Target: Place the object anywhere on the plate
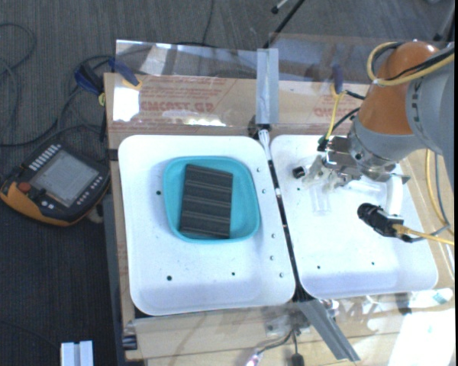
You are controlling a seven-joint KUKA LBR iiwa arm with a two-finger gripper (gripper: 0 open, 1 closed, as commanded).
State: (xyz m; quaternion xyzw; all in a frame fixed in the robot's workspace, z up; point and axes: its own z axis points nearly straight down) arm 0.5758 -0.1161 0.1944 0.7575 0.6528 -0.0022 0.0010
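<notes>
Camera view: looking down on both bins at a slant, arm in from the right.
Task's thing: dark ribbed block [207, 200], lying flat on the blue plate [248, 208], long side running roughly up and down the view.
Plate's place: middle of the left bin [141, 235], blue rim visible all round the block.
Progress, as a judgement: placing looks done, with the block resting wholly within the plate and nothing overhanging the rim.
Left to do: little or nothing by the look of it; at most, getting the arm clear.
Arm [401, 101]: grey with orange band, over the right bin [351, 269], well apart from plate and block.
Gripper [326, 175]: low over the upper part of the right bin, near the divider between bins, holding nothing visible.
Gripper state: pale and see-through against the white bin floor, so cannot tell whether apart or together.
Hard to make out: small dark speck [298, 172] just beside the gripper, too small to name.
Also unclear: black fitting [374, 216] with a yellow cable, seemingly part of the arm's gear rather than loose in the bin.
Hidden: plate surface under the block, and the bin floor under the wrist.
Cut off: upper arm, leaving the view at the right.
</notes>
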